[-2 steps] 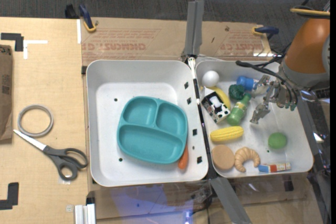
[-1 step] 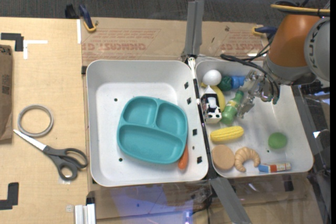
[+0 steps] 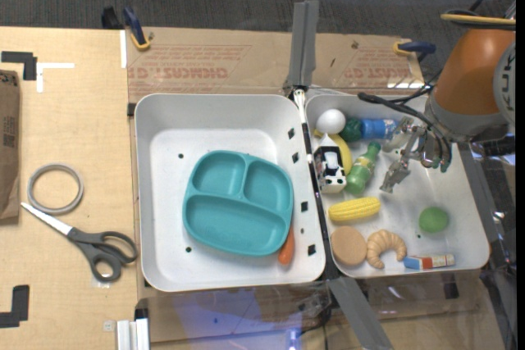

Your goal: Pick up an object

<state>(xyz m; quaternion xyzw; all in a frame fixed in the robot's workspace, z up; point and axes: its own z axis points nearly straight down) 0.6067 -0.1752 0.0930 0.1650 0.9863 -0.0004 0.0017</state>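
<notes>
The right bin (image 3: pixel 459 201) holds a white ball (image 3: pixel 331 121), a blue bottle (image 3: pixel 373 128), a green bottle (image 3: pixel 363 169), a banana (image 3: pixel 344 154), a black-and-white cow toy (image 3: pixel 330 168), a yellow corn cob (image 3: pixel 354 210), a tan disc (image 3: pixel 349 246), a croissant (image 3: pixel 385 245), a green ball (image 3: pixel 434 219) and a small tube (image 3: pixel 428 261). My gripper (image 3: pixel 399 164) hangs over the middle of this bin, just right of the green bottle and below the blue one. I see nothing held in it.
The left bin (image 3: pixel 156 176) holds a teal divided plate (image 3: pixel 239 202) with an orange carrot (image 3: pixel 286 249) at its lower right edge. On the bench to the left lie scissors (image 3: pixel 86 240) and a tape roll (image 3: pixel 55 187). The arm's orange band (image 3: pixel 476 78) looms over the right bin's far corner.
</notes>
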